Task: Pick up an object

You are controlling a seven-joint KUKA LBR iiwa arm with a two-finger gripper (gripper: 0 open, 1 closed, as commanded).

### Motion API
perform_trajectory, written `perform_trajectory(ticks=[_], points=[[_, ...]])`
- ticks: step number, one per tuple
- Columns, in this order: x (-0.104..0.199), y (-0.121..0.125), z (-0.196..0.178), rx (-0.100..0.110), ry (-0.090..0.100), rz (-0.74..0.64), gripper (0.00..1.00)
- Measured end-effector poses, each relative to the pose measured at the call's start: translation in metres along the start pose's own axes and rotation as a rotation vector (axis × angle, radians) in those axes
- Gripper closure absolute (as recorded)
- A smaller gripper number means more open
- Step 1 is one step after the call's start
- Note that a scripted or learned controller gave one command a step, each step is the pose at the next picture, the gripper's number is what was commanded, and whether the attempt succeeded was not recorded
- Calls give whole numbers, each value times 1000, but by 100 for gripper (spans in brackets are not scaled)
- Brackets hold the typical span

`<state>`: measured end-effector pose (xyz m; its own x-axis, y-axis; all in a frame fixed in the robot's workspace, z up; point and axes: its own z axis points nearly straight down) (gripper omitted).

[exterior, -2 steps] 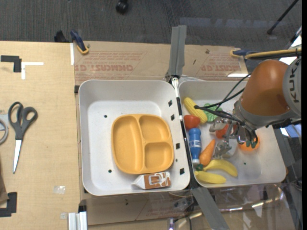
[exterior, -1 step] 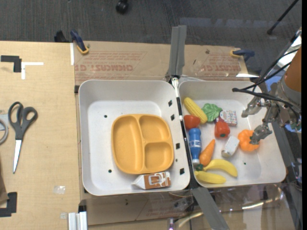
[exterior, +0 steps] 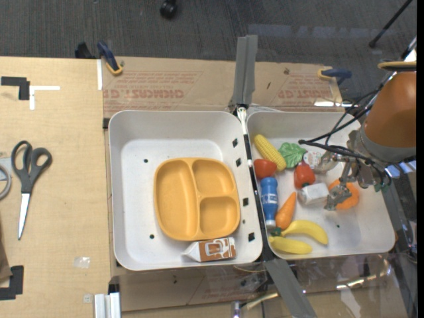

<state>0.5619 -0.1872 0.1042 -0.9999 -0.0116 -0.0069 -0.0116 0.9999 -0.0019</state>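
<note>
White plastic forms both shallow bins, and nearest the camera, at the bottom of the frame, a small carton (exterior: 213,249) lies on its side against the front wall of the left bin (exterior: 126,177). Above it, filling the middle of that bin, sits a yellow divided plate (exterior: 197,197), with bare floor all round it.

Most of the pickable things crowd the right bin (exterior: 371,234). Along its lower left lie two bananas (exterior: 299,236), just beside an orange carrot (exterior: 286,208) and a blue bottle (exterior: 267,200) that hugs the shared wall. Higher up come a red pepper (exterior: 264,168), a corn cob (exterior: 269,151), a green leaf (exterior: 292,154) and a red piece (exterior: 304,175). A white block (exterior: 313,193) rests mid-bin.

At the right of that bin the pincer (exterior: 339,195) reaches down, its tips close to an orange object (exterior: 348,198), which seems the likely target; the white block is just to its left. Cables and metal hide the tips, so I cannot tell whether they are spread or closed, nor whether anything is caught.

Room looks best at the lower right of this bin, where the floor is bare; the right wall stands near, so a straight lift seems safer than a sideways pull.

Farther up, cardboard (exterior: 165,85) covers the desk (exterior: 50,144), and scissors (exterior: 26,177) lie at the left.
</note>
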Motion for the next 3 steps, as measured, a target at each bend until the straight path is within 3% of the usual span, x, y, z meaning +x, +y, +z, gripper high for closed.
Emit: perform_trajectory(ticks=[1, 2, 3], points=[[14, 79, 10, -1, 2, 90, 0], [56, 77, 9, 0, -7, 94, 0], [78, 91, 8, -1, -12, 281, 0]])
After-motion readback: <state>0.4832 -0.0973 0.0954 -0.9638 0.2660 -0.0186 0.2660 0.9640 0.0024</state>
